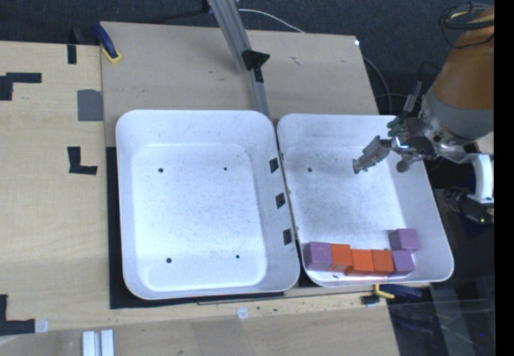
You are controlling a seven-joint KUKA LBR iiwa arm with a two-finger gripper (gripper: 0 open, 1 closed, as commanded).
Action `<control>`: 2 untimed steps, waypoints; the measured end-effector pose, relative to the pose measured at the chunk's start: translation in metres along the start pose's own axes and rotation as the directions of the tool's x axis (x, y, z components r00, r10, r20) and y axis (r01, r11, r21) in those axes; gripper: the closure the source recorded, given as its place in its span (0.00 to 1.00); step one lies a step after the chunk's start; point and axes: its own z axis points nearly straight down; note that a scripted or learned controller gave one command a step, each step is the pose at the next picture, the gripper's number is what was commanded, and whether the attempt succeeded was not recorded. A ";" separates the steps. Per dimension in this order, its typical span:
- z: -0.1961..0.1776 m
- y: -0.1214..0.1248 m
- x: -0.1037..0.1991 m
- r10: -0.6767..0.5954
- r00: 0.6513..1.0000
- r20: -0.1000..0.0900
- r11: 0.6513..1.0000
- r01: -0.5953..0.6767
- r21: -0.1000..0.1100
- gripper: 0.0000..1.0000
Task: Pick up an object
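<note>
Above the right bin (418, 186), my gripper (365, 160) hangs with nothing visibly in it; finger spread unclear, blocks (361, 256) well below.

White speckled bins (201, 137), purple blocks (320, 255), orange blocks (363, 259), tan wooden bench (48, 186), grey-and-orange arm (470, 81)

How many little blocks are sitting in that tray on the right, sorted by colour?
Purple blocks: 3, one at the left end of the row, one at the right end, one just above it.
Orange blocks: 3, side by side between the purple ones.
Total: 6, all along the near edge of the right bin.
</note>
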 end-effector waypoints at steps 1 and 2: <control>0.062 0.032 0.101 -0.006 1.000 -0.002 1.000 0.006 0.005 0.00; 0.058 0.084 0.147 -0.005 1.000 -0.001 1.000 0.005 -0.003 0.00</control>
